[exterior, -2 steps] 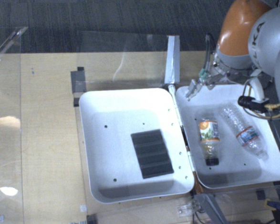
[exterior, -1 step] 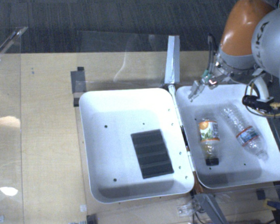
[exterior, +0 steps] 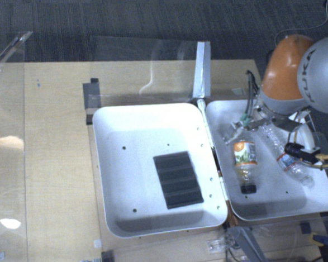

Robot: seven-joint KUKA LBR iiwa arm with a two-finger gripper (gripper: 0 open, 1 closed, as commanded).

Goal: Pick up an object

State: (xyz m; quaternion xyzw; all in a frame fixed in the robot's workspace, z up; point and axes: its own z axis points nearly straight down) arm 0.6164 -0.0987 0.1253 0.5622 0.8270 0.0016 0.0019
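Reaching in from the right, the grey arm (exterior: 317, 72) with its orange band is hanging over the far end of the right bin (exterior: 320, 203). Its gripper (exterior: 252, 120) is sitting low there, though I cannot tell how the hand is set. A small bottle (exterior: 245, 167) with an orange label is lying near the bin's left wall, cap toward me. A dark ribbed pad (exterior: 178, 180) is lying flat in the left bin (exterior: 115, 159).

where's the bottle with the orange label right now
The bottle lies in the right bin, near its left wall, cap toward the camera, left of the clear plastic bottle.
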